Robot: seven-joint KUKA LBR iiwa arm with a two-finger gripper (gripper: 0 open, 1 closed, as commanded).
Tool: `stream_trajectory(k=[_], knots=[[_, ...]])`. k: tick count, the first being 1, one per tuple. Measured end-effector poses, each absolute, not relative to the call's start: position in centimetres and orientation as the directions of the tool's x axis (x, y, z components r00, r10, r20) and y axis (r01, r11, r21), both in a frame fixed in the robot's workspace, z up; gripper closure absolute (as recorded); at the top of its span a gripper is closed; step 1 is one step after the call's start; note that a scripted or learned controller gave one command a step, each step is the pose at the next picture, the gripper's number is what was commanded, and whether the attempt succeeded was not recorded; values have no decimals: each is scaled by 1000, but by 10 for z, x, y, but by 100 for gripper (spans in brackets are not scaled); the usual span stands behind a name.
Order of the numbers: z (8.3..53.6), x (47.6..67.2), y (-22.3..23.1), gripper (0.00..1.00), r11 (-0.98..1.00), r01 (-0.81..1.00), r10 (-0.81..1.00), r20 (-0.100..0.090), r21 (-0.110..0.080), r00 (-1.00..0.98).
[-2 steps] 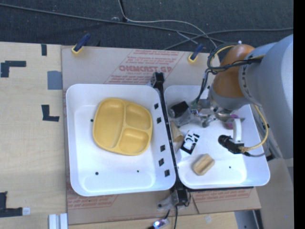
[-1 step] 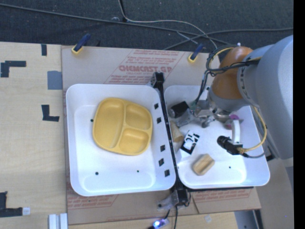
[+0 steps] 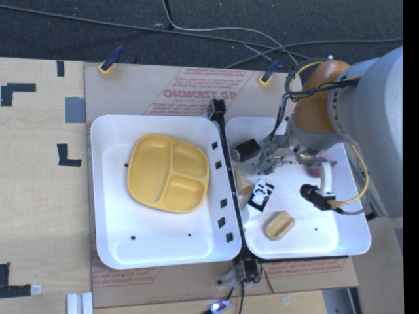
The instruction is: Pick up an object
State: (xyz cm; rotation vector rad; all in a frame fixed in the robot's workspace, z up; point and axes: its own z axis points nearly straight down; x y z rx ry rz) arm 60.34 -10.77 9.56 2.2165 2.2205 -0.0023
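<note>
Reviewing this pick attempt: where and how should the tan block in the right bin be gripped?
Grip the tan block across its short width, coming straight down from above. It lies flat and slightly diagonal on the right bin floor, with open floor along both long sides, probably enough for the fingers.

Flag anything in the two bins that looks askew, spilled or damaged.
Nothing looks spilled or damaged. The yellow divided plate lies slightly rotated in the left bin, and the tan block sits at a slant in the right bin.

The worktop (image 3: pixel 39 195) carries a cardboard sheet (image 3: pixel 196 90) clamped at its far edge; two white bins, left (image 3: pixel 105 241) and right (image 3: pixel 353 241), sit on it side by side.
</note>
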Motion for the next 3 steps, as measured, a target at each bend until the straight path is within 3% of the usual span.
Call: stream_trajectory(k=[1,3], knots=[[155,597,-109,100,0,1000,1000,0,2,0],[246,610,-106,100,1,1000,1000,-1,4,-1]])
